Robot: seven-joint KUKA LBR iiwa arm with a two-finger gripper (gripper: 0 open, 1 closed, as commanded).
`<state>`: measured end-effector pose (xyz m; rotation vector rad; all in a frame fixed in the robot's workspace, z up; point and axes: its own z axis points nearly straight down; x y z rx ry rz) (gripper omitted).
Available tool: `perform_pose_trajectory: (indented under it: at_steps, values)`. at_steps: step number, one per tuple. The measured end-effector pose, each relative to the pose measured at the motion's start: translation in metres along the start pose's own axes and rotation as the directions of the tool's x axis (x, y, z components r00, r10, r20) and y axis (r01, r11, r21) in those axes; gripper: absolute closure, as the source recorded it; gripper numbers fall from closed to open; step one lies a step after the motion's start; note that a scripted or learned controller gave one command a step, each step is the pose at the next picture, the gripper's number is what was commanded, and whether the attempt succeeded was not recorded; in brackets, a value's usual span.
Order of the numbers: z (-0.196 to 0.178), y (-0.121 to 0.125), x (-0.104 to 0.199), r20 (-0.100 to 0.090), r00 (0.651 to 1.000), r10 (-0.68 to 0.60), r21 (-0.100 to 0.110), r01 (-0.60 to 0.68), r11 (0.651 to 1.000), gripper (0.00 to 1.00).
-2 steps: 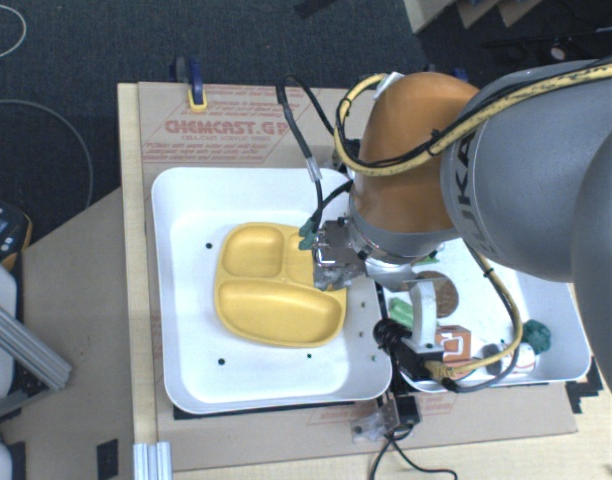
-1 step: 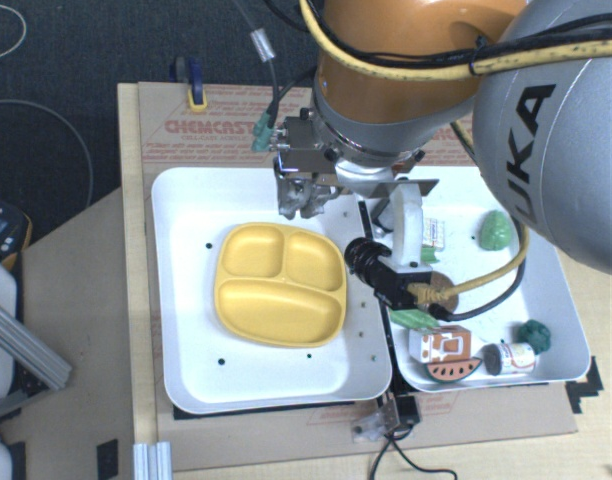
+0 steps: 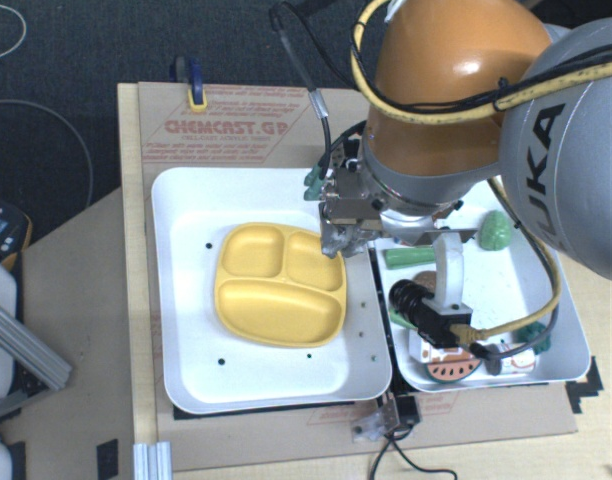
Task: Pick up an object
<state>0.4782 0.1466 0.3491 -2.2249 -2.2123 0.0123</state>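
End effector (image 3: 333,240) hangs over a glossy yellow three-section plate's (image 3: 276,293) rim.

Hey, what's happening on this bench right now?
A grey and orange KUKA arm reaches in from the right, with its gripper low near the divide between two white bins. The gripper sits at the upper right rim of a yellow divided plate, which lies flat in the left bin. It cannot be seen holding anything. The right bin holds smaller things, among them a green piece, partly hidden under the arm.
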Motion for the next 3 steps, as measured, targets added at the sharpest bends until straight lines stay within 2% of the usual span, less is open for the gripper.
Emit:
perform_pose_trajectory:
  at_steps: [1, 2, 3]
  values:
    - [-0.013, 0.001, 0.003, -0.003, 1.0, -0.007, -0.009, 0.007, 1.0, 1.0]
    - [0.0, 0.001, -0.081, -0.001, 1.0, 0.003, -0.004, -0.003, 1.0, 1.0]
    - [-0.087, 0.001, -0.044, -0.006, 1.0, -0.01, -0.02, 0.01, 1.0, 1.0]
